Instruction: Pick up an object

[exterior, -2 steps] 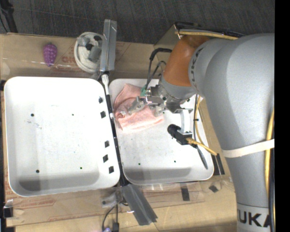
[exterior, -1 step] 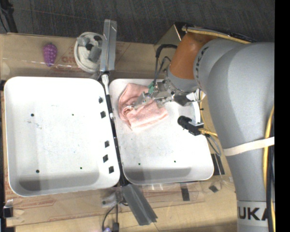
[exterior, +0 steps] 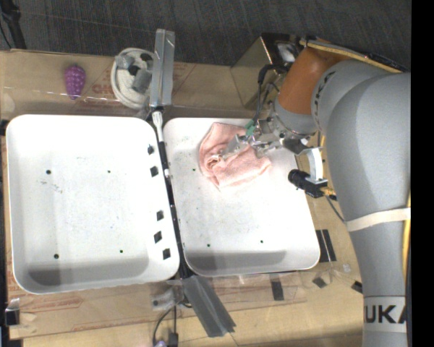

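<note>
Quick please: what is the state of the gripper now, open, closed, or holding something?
Gripper: down at the pink cloth in the right bin; open or closed cannot be told.

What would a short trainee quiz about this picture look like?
1. True or false: the pink cloth lies in the right bin.
2. What colour is the small thing on the bench beyond the left bin?
3. The claw is: A) over the left bin, B) at the cloth's edge, C) off the bench.

Key: 1 true; 2 purple; 3 B.
</note>
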`<state>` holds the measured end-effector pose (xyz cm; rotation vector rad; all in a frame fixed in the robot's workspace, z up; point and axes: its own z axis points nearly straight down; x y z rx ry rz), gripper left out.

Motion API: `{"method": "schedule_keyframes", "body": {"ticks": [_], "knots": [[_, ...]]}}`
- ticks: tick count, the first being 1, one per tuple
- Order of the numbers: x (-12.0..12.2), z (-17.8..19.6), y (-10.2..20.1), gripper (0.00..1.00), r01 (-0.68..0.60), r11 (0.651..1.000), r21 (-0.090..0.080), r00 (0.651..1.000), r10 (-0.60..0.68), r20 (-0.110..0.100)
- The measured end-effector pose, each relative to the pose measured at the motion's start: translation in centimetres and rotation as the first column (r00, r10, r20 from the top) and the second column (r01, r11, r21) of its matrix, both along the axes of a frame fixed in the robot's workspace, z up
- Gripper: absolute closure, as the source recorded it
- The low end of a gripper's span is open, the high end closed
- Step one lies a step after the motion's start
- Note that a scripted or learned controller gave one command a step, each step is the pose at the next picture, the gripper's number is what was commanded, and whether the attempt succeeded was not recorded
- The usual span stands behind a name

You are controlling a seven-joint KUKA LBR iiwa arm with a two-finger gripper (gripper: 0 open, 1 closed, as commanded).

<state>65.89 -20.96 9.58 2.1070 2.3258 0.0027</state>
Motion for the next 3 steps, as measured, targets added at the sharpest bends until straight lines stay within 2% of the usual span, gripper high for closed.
{"method": "schedule_keyframes", "body": {"ticks": [1, 2, 3], "knots": [[0.0, 0.0, 0.2, 0.0, -0.211, 0.977, 0.0, 0.977, 0.211, -0.002], [0.0, -0.1, 0.2, 0.0, -0.379, 0.925, 0.0, 0.925, 0.379, -0.003], [-0.1, -0.3, 6.2, 0.0, -0.519, 0.855, 0.001, 0.855, 0.519, -0.004]]}}
